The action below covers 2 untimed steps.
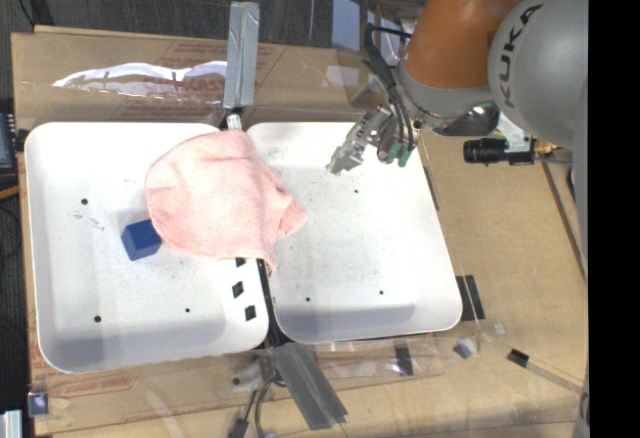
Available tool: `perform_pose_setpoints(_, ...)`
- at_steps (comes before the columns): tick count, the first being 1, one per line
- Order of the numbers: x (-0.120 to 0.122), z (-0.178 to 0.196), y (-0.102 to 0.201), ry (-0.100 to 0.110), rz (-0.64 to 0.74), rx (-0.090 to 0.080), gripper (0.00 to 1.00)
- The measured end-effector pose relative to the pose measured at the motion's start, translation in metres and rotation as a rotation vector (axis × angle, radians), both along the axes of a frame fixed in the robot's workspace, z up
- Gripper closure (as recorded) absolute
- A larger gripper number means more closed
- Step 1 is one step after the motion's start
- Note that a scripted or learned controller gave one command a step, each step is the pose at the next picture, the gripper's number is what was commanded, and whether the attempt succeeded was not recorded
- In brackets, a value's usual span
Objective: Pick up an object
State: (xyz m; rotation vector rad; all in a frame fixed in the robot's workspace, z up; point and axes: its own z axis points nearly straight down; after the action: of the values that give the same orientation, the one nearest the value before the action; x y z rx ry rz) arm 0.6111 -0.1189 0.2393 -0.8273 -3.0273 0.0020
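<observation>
Because the task needs any one object, the two candidates matter: a pink cloth [222, 196] lies heaped in the left bin [60, 326], its edge draped over the wall it shares with the right bin [430, 306], and a blue block [141, 239] sits just left of the cloth. Right of the cloth, well apart, the gripper [345, 162] hangs over bare floor, carrying nothing; I cannot tell its opening.

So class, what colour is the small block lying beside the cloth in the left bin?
Blue. The block shows clearly in the camera view, next to the pink cloth.
</observation>
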Motion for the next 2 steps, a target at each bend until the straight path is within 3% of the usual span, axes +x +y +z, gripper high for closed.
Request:
perform_pose_setpoints(1,0.009,-0.048,0.112,-0.001,-0.006,0.000,1.00)
perform_pose_setpoints(2,0.001,-0.048,0.089,0.002,-0.420,-0.002,1.00)
